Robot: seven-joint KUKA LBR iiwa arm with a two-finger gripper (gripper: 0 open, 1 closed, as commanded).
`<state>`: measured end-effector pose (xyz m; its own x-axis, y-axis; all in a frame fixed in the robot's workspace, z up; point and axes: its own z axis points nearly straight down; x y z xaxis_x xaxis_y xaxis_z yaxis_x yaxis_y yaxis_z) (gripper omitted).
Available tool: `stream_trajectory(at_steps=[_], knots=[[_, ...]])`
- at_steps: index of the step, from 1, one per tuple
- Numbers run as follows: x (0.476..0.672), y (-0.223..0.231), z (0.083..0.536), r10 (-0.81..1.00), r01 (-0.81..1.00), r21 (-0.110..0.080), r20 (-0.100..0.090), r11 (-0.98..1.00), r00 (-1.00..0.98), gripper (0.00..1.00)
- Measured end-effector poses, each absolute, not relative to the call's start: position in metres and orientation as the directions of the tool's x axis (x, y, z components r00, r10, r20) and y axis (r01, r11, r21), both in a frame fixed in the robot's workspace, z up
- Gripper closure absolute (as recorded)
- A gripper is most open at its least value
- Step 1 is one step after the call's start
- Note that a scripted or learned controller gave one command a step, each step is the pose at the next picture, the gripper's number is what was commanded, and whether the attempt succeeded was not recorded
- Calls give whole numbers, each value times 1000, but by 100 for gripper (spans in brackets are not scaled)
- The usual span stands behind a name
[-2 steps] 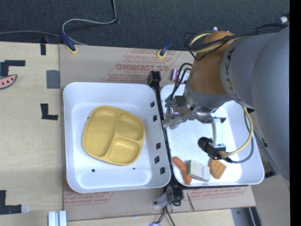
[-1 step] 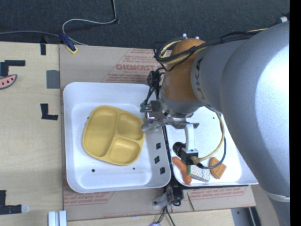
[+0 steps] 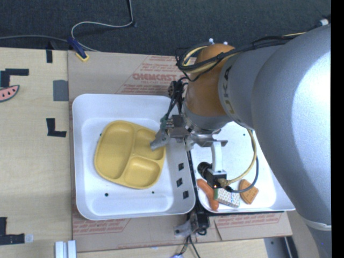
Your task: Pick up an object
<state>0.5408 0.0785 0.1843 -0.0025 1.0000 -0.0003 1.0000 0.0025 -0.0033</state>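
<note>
From my feed, near to far: small items [image 3: 226, 195] sit in the rt bin's [image 3: 269, 200] front corner. Yellow tray [image 3: 126, 155] fills the lt bin [image 3: 86, 122]; gripper [image 3: 161, 138] is over its rt edge, prob touching. Can't tell the jaws' state.

A robotics lab — cardboard-covered bench [image 3: 150, 79] (tape marks, loose cable [image 3: 102, 23]), two white bins [image 3: 86, 144] — under a grey arm [image 3: 290, 106].

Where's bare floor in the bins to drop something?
Left bin: bare strips run between the yellow divided tray and the top wall, and along the near and left walls. The gripper hangs at the tray's right edge. Right bin: its near corner is crowded with small items; the arm covers much of the rest.
</note>
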Motion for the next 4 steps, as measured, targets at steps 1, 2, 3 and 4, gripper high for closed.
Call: stream_trajectory(at_steps=[1,2,3,4], knots=[[541,79,193,1000,1000,-6,0,4,-4,100],[541,79,193,1000,1000,-5,-1,4,-4,0],[540,79,202,1000,1000,-8,0,5,-5,100],[540,80,211,1000,1000,-10,0,6,-6,100]])
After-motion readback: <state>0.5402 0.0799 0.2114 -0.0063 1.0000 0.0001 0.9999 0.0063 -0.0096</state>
